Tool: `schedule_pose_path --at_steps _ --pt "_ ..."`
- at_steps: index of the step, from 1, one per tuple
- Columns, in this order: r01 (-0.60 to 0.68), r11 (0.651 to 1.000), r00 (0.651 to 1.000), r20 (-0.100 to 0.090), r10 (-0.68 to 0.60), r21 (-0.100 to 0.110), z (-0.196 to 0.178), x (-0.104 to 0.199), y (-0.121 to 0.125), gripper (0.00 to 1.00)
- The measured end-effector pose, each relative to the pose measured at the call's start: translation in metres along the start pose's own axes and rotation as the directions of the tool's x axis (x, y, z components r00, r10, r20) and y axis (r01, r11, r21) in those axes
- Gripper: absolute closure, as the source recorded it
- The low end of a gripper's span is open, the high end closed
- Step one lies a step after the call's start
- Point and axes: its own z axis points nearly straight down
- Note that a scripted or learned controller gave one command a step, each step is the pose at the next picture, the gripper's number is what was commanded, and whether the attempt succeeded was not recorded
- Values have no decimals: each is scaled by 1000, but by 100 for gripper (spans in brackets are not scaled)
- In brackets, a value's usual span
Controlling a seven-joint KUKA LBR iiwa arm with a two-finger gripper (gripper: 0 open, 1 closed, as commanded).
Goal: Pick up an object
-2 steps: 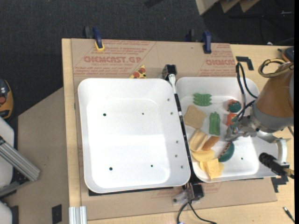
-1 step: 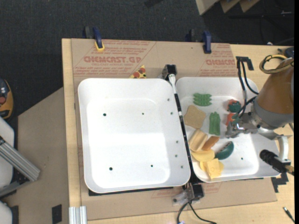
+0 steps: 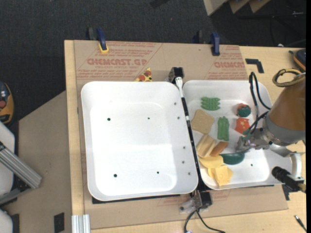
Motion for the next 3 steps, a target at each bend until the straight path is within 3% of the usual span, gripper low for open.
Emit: schedule_pose_path --at_steps 1,3 --pt "-1 1000 1000 0 1 -2 -1 -39 -16 100" --pt "1 1000 1000 1 -1 -2 -7 -44 -22 100"
